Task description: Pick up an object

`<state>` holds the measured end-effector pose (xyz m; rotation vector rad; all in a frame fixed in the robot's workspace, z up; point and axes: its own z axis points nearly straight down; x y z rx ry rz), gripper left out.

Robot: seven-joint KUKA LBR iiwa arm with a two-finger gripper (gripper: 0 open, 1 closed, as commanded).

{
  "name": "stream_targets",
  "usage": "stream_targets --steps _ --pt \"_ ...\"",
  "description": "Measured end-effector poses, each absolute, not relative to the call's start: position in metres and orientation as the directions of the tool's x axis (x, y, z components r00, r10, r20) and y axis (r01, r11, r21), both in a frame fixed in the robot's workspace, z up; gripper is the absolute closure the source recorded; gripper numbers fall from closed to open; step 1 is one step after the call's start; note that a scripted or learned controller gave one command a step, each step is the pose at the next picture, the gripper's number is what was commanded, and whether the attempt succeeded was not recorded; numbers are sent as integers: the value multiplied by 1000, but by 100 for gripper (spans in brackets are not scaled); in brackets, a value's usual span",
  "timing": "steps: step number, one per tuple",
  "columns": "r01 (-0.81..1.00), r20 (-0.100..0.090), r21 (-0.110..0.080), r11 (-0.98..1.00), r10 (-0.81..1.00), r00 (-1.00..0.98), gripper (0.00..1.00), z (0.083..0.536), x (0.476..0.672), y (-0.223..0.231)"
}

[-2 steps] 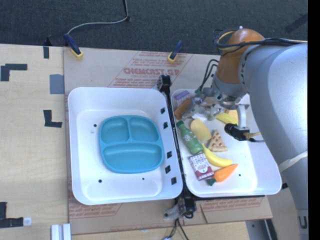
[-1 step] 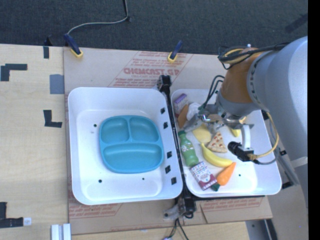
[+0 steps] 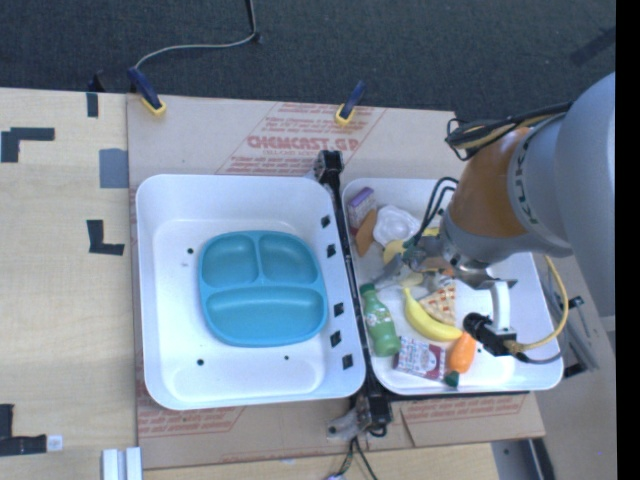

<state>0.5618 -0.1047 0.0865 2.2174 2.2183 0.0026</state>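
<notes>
Gripper is low in the right bin, among the clutter just above the banana; whether it is open or closed I cannot tell. This looks like the reach-and-grasp step. Next it must close on one item and lift clear.

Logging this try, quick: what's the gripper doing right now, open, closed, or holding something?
Gripper: cannot be told; it is low in the right bin among the clutter, just above the banana.
</notes>
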Motion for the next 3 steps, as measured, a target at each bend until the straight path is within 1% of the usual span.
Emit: stream_targets --steps 1,2,3 --pt "1000 -3 6 0 1000 0 0 87 513 -117" --pt "1000 -4 7 -1 1000 1 100 96 513 -117" --pt "1000 1 0 2 1000 -2 100 184 539 -48"
